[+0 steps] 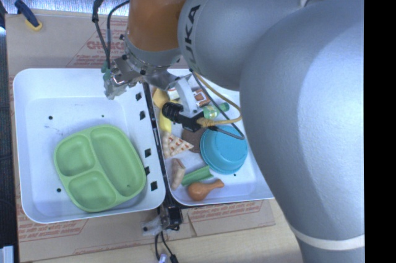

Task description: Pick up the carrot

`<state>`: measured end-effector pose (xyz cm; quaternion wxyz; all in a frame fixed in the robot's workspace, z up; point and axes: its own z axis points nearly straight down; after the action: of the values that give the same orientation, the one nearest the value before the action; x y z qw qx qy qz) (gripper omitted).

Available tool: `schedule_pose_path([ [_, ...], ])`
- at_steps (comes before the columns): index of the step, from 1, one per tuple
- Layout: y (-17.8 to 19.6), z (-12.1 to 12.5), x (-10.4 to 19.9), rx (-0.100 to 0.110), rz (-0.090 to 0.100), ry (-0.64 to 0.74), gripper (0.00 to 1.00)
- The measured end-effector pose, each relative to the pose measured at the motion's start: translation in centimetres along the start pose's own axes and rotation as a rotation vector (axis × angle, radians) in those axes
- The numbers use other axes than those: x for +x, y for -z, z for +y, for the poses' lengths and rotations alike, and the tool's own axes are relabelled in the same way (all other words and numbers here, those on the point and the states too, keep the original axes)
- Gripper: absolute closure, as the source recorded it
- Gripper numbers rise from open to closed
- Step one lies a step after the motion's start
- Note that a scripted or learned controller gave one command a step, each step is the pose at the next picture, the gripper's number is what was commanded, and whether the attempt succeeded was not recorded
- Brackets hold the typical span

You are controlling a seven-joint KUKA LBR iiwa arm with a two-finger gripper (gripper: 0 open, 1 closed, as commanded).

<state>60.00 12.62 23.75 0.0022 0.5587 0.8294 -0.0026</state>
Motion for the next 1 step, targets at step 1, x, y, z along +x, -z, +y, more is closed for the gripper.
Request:
schedule_pose_path([
  [1,-0.79,-1.75,8.91,0.011,0.005,-0.152,1.00],
])
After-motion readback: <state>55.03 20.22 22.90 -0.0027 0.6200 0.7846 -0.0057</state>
